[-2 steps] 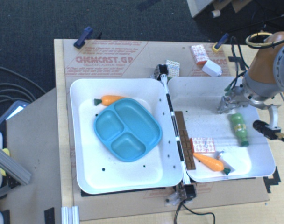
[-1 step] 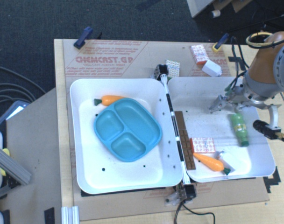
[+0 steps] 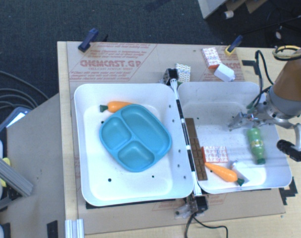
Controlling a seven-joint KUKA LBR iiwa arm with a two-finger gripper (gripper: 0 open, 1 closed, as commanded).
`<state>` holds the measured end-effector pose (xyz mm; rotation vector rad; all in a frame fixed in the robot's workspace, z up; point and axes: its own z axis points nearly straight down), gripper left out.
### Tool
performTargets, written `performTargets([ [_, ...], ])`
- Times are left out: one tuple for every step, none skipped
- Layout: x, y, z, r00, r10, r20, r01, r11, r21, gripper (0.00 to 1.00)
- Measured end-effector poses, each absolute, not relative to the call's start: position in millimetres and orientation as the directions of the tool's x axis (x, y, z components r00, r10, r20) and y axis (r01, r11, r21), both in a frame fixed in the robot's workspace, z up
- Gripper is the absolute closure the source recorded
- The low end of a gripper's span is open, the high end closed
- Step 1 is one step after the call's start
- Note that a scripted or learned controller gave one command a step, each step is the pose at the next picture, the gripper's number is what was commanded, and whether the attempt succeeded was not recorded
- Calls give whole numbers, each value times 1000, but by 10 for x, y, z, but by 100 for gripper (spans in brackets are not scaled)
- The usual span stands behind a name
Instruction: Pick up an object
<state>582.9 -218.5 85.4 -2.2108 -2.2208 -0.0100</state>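
1. While the tool [image 3: 241, 119] hangs low over the right bin [image 3: 210, 95], near that bin's far right corner, its metal fingers look spread a little with nothing between them; the view is too coarse to be sure.
2. The green bottle [image 3: 256, 144] lies on its side just beside the tool, toward the bin's near edge, apart from the fingers and along the bin's right edge.
3. An orange carrot [image 3: 222, 171] rests near the bin's near edge, with a small patterned card [image 3: 216, 154] just beyond it.
4. The left bin [image 3: 86, 133] carries a blue divided tray [image 3: 134, 138], and a second carrot [image 3: 116, 105] sits at the tray's far-left rim.
5. Risk: the bottle is round and lies flat, so fingers closing off its axis would likely roll it aside or squeeze it out.
6. Risk: it sits close to the bin's right wall, so a descent there could strike the rim.
7. Risk: a descent at the tool's present spot would probably close on bare bin floor.
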Motion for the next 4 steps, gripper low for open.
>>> performTargets([
  [5451,-2190,849,-4,1000,10,1000,4,-2,0],
  [4966,-2202,860,-3,1000,8,1000,3,-4,0],
  [5752,-1154,848,-1,1000,1,1000,1,1,0],
  [5035,-1365,842,1,1000,0,1000,-1,-2,0],
])
